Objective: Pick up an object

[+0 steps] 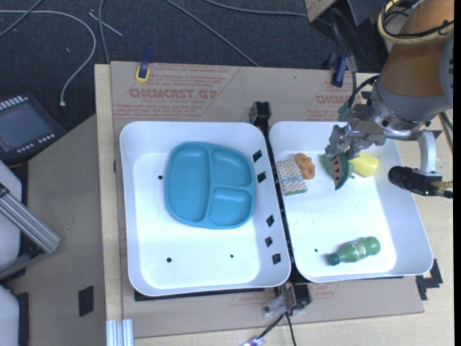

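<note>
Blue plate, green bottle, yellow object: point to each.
blue plate (210, 186), camera view, centre divider.
green bottle (358, 250), camera view, mid body.
yellow object (366, 166), camera view, its middle.

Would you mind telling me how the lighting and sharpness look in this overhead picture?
Camera view: even, soft light; the white bins are bright, near washed out, with only faint shadows. The blue plate and green bottle are fairly sharp; the end effector and the small items beneath it look soft and hard to separate.

A robotics lab: clamped bench board (216, 78), loose cables (86, 20), grey floor, arm (418, 56).
</note>
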